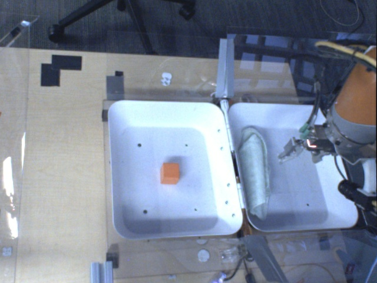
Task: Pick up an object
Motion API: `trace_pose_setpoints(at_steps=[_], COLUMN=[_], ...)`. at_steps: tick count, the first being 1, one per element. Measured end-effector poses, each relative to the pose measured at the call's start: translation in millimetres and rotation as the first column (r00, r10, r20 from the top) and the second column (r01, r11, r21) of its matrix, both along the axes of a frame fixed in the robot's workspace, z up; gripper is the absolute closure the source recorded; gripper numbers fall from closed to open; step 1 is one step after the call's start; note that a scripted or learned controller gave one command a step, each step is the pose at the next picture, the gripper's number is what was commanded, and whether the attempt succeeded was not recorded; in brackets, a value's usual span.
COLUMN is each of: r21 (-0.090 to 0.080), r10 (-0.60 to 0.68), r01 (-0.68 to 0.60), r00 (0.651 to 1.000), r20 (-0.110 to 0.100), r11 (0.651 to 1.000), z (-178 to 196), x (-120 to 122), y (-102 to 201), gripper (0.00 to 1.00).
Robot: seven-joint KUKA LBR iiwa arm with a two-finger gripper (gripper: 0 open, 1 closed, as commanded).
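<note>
We are hovering our gripper (293, 148), holding nothing but otherwise hard to read, over the right bin (336, 217) beside the rolled cloth (254, 170); we judge centring over the roll before descending wisest.

It looked like a robotics lab: a pale wooden bench (59, 175) bore two white bins (118, 158), clear guard panels stood around it, and an office chair's base (123, 5) rested on dark carpet.

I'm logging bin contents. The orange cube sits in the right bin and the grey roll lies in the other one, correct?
Swapped. The camera view shows the orange cube in the left bin, and the grey roll lying in the right bin.
</note>
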State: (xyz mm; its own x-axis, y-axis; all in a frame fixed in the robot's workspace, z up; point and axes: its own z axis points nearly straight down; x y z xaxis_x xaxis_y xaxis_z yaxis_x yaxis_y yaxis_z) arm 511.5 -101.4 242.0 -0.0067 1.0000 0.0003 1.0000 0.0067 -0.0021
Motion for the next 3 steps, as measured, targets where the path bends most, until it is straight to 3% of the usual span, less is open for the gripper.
trace_pose_setpoints(at_steps=[1,2,3], r21=[-0.005,-0.008,-0.002], r10=[0.252,0.257,0.283], r01=[-0.252,-0.256,-0.283], r00=[0.968,0.966,0.959], r20=[0.016,0.025,0.006], r11=[0.968,0.967,0.959], z=[-151,-140,-8], x=[7,12,59], y=[-23,-22,29], gripper=[0.0,1.0,1.0])
